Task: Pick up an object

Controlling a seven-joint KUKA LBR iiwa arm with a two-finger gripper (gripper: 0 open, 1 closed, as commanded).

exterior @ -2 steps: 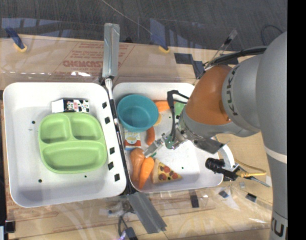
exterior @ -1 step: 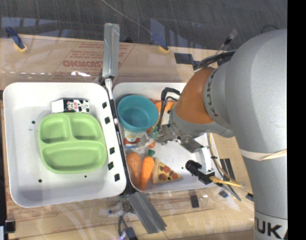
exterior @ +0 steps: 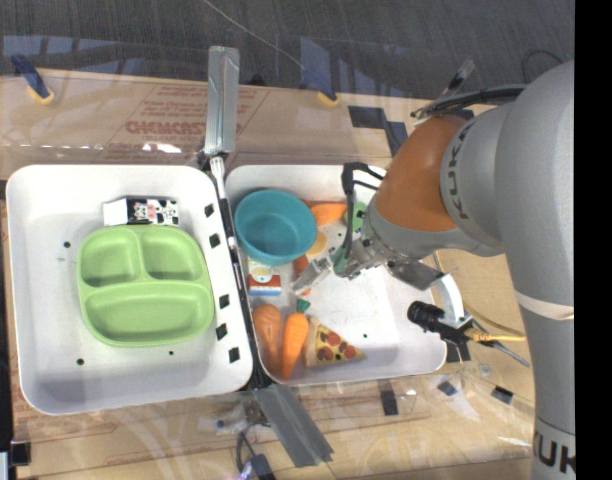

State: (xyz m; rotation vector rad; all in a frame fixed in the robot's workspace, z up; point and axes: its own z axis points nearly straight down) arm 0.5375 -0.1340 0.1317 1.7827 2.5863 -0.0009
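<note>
Looming largest, the grey arm (exterior: 531, 178) with its orange band reaches in from the right and bends down over the right bin (exterior: 386, 343), one of two white bins set side by side on the tabletop (exterior: 106, 108). Its gripper (exterior: 331, 265) hangs low over the middle of that bin, and whether it is open or closed on anything cannot be told from this angle. Just to the gripper's upper left stands one teal bowl (exterior: 275, 224), upright. Just left of the gripper, under the bowl's near edge, lies one small printed carton (exterior: 265, 277). An orange piece (exterior: 329, 213) shows right above the gripper, partly hidden by the wrist. Below and left of the gripper lie one brown bread roll (exterior: 268, 331) and one carrot (exterior: 295, 340) side by side and touching, with one pizza slice (exterior: 333, 347) just beside the carrot, below the gripper. Well to the gripper's left, the left bin (exterior: 36, 298) holds one green divided plate (exterior: 144, 285) with three compartments, and one small black-and-white box (exterior: 142, 211) just beyond the plate.
</note>
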